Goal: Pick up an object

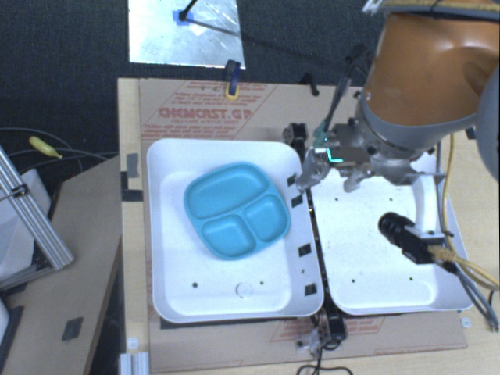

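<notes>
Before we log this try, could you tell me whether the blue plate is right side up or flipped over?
Right side up: the blue plate shows its three empty sections facing up.

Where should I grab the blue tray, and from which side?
Probably its right rim, coming straight down from above: the tray lies flat in the left bin, looks too wide to span, and that raised edge is nearest the claw.

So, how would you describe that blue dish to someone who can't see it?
Find the shallow white bin on the view's left. Lying in its middle is a sky-blue plastic plate with rounded corners. Its three compartments and bright colour mark it out against the white floor.
</notes>
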Tool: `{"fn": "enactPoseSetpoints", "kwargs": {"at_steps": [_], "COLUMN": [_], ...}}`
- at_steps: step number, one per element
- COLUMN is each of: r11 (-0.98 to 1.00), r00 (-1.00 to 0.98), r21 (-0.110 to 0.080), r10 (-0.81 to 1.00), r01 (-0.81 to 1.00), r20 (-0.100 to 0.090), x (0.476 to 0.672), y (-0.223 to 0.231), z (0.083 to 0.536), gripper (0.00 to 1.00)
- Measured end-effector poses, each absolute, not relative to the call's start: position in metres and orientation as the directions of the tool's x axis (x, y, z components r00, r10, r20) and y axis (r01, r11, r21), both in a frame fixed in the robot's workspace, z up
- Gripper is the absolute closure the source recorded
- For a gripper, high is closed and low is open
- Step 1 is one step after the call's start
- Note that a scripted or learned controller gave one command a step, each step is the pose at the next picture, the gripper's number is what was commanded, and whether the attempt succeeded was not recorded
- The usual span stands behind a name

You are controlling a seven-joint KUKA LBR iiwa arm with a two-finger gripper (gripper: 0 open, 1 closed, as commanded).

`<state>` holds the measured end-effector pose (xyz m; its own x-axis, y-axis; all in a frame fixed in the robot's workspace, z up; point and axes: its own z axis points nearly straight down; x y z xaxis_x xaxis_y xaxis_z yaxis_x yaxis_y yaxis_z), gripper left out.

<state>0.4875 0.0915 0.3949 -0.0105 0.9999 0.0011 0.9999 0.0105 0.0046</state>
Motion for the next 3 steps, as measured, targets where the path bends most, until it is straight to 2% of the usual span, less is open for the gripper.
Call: {"fn": "enactPoseSetpoints", "kwargs": {"at_steps": [1, 2, 3], "r11": [0.016, 0.006, 0.006], "r00": [-0.016, -0.006, -0.006], "r21": [0.008, 0.008, -0.001], "r10": [1.000, 1.000, 1.000], "r01": [1.000, 1.000, 1.000], "r20": [0.002, 0.003, 0.000], "x": [0.488, 0.487, 0.500], "y": [0.092, 0.108, 0.119], "z": [0.406, 0.459, 0.422], "gripper": [1.00, 1.00, 1.00]}}
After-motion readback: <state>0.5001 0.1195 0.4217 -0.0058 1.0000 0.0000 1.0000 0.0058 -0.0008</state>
